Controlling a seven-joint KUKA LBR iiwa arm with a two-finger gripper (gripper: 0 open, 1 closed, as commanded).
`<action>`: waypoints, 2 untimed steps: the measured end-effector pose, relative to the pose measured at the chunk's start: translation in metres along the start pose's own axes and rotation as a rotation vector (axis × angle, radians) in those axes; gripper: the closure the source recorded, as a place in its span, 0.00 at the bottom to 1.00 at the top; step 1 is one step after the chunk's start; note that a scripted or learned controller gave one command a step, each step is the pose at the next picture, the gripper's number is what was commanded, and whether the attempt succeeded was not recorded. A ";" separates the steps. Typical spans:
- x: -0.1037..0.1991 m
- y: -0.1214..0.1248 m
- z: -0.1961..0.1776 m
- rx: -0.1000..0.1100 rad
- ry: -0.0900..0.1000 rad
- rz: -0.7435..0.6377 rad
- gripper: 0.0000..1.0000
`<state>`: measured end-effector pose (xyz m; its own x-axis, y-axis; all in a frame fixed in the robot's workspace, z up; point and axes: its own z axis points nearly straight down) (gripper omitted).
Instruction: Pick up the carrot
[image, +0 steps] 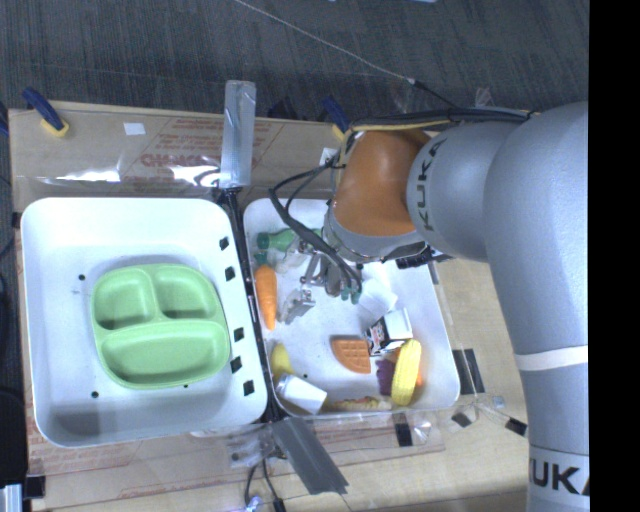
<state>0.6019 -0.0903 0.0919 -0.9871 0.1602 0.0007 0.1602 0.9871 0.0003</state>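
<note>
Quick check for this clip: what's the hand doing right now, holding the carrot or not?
Hand: low in the right bin, beside the carrot, which lies free by the bin's left wall. Open or closed cannot be told.

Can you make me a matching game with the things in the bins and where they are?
Things:
1. long orange carrot
2. green plastic divided plate
3. yellow corn cob
4. waffle-patterned orange square

Places:
A. left bin
B. right bin, along its left wall
C. right bin, near its right front corner
D. right bin, middle of the floor

Pairs: 1-B, 2-A, 3-C, 4-D
</note>
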 end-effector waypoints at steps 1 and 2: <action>-0.001 0.001 -0.011 0.001 -0.003 -0.006 1.00; -0.003 0.002 -0.022 0.001 -0.006 -0.011 1.00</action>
<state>0.6047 -0.0890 0.1137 -0.9888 0.1488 -0.0051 0.1489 0.9889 -0.0008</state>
